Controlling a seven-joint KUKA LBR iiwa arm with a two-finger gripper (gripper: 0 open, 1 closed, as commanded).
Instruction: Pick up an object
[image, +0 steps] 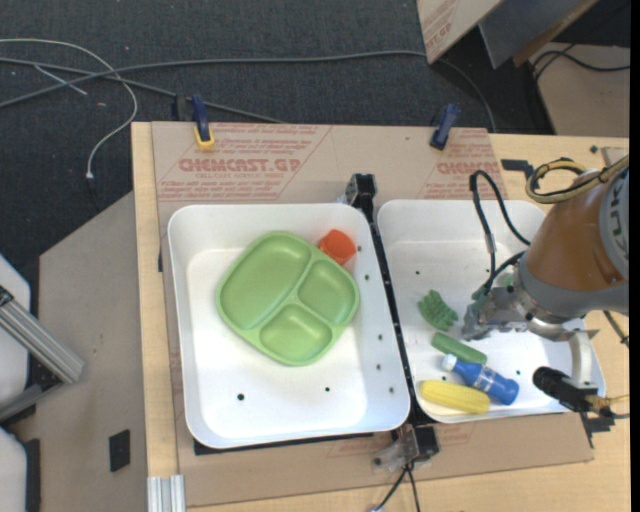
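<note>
Gripper (480, 318) low in right white bin (440, 222), claw state unreadable. Small green plastic toy (437, 309) just left of it. You should centre over toy, descend straight, avoid green-capped blue bottle (480, 372) nearby.

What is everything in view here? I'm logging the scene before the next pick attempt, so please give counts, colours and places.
bins: 2, white, side by side on the bench
divided plate: 1, light green, middle of the left bin
orange object: 1, orange, left bin, at the plate's far right edge
green toy: 1, dark green, right bin, near its left side
bottle: 1, blue with a green cap, right bin, front
yellow object: 1, yellow, right bin, front edge
clamps: 2, blue, far edge of the bench
arm: 1, grey with orange band, over the right bin
gripper: 1, dark, low beside the green toy
</note>
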